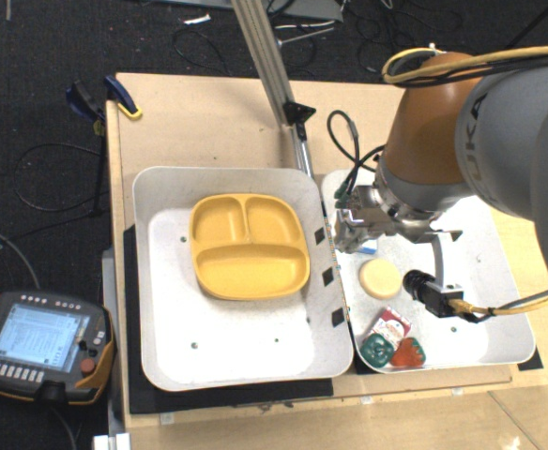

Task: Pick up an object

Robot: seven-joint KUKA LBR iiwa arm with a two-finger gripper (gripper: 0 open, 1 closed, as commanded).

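Hovering: claw [354,235] over right bin [499,251], finger state unreadable. Pale disc [381,278] at its five o'clock. Yellow divided plate [250,247] in left bin [161,279].

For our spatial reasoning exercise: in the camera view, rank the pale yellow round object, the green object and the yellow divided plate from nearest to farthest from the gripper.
From the gripper:
1. Pale yellow round object, right bin, just below it.
2. Yellow divided plate, left bin.
3. Green object, right bin's near corner.

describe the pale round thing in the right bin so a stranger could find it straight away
Start at the right-hand white bin, under the grey and orange arm. Just below the gripper lies a pale yellow disc. It is flat, plain and cream, unlike the red, white and green items clustered nearer the bin's front edge.
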